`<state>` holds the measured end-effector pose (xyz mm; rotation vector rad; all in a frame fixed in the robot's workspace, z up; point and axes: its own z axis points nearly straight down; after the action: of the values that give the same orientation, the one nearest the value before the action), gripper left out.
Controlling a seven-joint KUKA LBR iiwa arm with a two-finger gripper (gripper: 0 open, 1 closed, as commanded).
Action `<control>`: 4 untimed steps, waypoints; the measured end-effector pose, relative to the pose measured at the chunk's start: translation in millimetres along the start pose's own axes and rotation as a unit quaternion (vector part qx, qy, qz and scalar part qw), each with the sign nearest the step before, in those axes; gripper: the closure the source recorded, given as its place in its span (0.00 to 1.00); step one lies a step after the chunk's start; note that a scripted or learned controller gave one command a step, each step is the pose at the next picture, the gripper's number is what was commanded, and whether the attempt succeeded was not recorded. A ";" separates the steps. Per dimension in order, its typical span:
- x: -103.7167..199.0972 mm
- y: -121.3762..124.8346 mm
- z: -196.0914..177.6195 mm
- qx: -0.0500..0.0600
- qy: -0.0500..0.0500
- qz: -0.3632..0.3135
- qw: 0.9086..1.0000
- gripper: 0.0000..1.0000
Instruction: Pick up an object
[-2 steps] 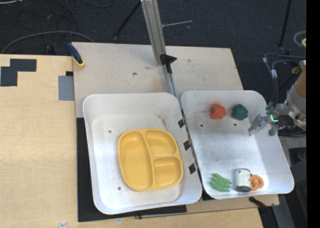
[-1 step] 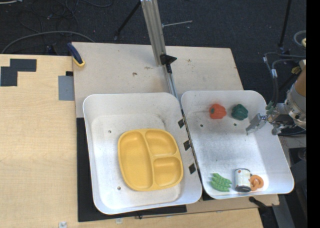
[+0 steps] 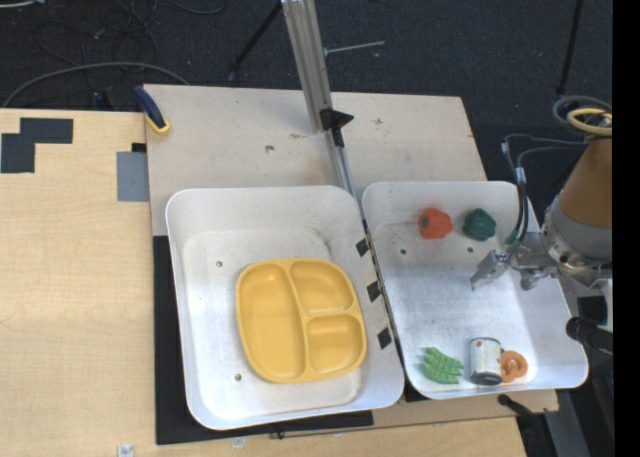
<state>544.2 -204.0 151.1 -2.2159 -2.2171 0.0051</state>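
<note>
We see five small objects in the right bin: a red-orange tomato-like piece and a dark green round piece near together at the far side; a bright green leafy piece, a small can on its side and an orange ring-like piece along the near edge.

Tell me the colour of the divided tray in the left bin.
Yellow. The divided tray shows plainly in the camera view, lying in the left bin.
</note>
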 end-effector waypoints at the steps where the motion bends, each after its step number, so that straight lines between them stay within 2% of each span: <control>1: -7.4 -0.9 47.8 0.000 0.000 0.000 1.000 0.00; 2: -7.3 0.8 59.7 -0.003 -0.001 0.000 1.000 0.00; 3: -6.9 2.9 47.7 -0.006 0.000 0.001 1.000 1.00; 4: 1.8 4.4 -10.3 -0.005 -0.002 -0.001 1.000 1.00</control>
<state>548.7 -202.2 161.4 -2.2207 -2.2255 -0.0023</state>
